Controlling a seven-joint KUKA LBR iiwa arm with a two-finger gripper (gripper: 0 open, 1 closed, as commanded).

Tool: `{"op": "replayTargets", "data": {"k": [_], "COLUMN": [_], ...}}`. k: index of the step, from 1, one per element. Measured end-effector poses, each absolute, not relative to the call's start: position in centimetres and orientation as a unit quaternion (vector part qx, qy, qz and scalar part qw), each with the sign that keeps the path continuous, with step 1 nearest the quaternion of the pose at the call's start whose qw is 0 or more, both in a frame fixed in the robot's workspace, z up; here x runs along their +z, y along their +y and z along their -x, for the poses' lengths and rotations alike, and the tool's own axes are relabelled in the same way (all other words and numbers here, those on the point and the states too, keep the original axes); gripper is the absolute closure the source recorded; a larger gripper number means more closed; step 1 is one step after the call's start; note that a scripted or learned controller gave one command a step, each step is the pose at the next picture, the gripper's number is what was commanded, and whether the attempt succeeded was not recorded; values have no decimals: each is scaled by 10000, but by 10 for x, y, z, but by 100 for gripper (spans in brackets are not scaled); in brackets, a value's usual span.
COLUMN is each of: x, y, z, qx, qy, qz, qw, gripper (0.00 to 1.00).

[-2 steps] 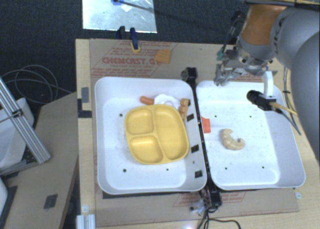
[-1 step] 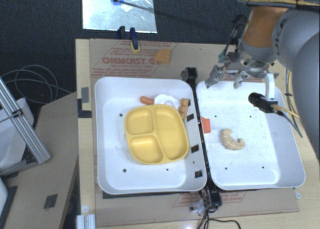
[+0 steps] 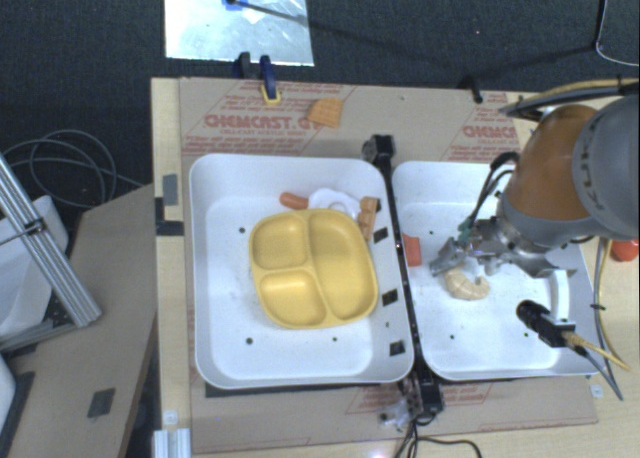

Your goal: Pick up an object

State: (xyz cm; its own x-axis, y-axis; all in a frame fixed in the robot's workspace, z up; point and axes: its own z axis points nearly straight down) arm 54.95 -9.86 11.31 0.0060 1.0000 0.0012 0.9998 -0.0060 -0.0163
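The hand (image 3: 452, 258) is hanging low near the middle of the right bin (image 3: 440, 341); whether it is spread or pressed together I cannot tell from this angle. A pale bun (image 3: 467, 287) is lying on the bin floor just beside the hand, at five o'clock of it. A small red piece (image 3: 411, 249) is sitting at nine o'clock of the hand, by the bin's wall. In the left bin (image 3: 225, 346) a yellow plate (image 3: 312, 268) is lying, with a sausage (image 3: 294, 201) at its twelve o'clock and a tan block (image 3: 369, 212) at one o'clock
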Motion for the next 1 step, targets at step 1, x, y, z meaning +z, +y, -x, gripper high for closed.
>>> {"op": "replayTargets", "data": {"k": [1], "x": [83], "y": [-149], "z": [-549], "qx": [2], "qy": [-7063], "qz": [7079], "qw": [2], "gripper": [0]}}
